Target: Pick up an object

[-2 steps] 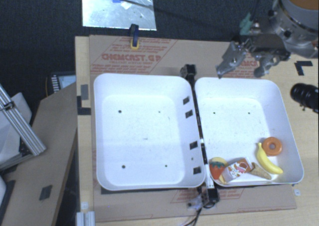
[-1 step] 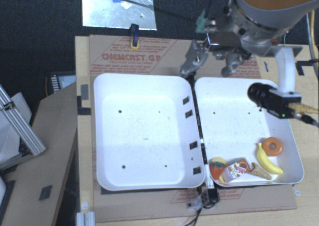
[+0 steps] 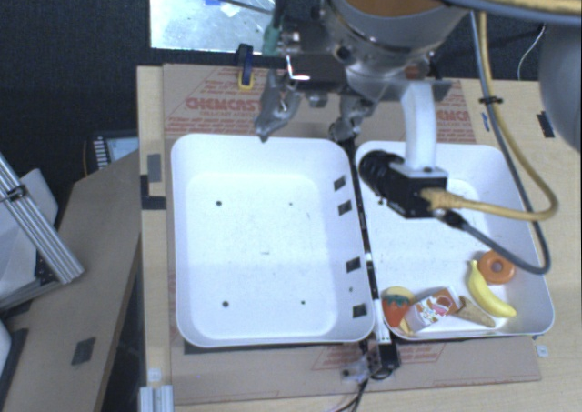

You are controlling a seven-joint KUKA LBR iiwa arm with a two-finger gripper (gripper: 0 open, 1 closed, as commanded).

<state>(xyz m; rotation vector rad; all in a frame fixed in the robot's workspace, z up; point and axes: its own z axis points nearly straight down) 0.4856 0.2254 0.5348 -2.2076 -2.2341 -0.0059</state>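
At twelve o'clock of the view: the gripper (image 3: 304, 133), high over the far rim where the left bin (image 3: 264, 246) meets the right bin (image 3: 427, 256). Jaws apart, nothing between them. One finger (image 3: 273, 115) toward eleven o'clock, the other close above the dividing wall (image 3: 362, 237).

Nothing to take beneath that spot. For candidates, look to five o'clock, in the near corner of the right bin:
- a banana (image 3: 489, 294)
- an orange round fruit (image 3: 496, 266) just beside its far end
- a cone-shaped piece (image 3: 475, 313) tucked against its near side
- a printed packet (image 3: 431, 308) at nine o'clock of that
- a tomato-like fruit (image 3: 397, 306) hard by the dividing wall

All well apart from the gripper.

Risks from here, by judgement only:
- **At the present spot:** risk of shutting on air, or of catching the rim between the bins on the way down.
- **Over the heap:** with pieces touching or nearly so, easy to pinch two at once, or to nudge one aside and clamp on nothing.
- **Near the walls:** with the near wall and the divider so close, easy to strike plastic with one finger before reaching anything.
- **Round fruit:** likely to roll out of a squeeze.
- **Flat packet:** likely to slide under the tips rather than lift.

Probably safest to go for the banana, across its middle, clear of the walls and of the neighbours on both sides.
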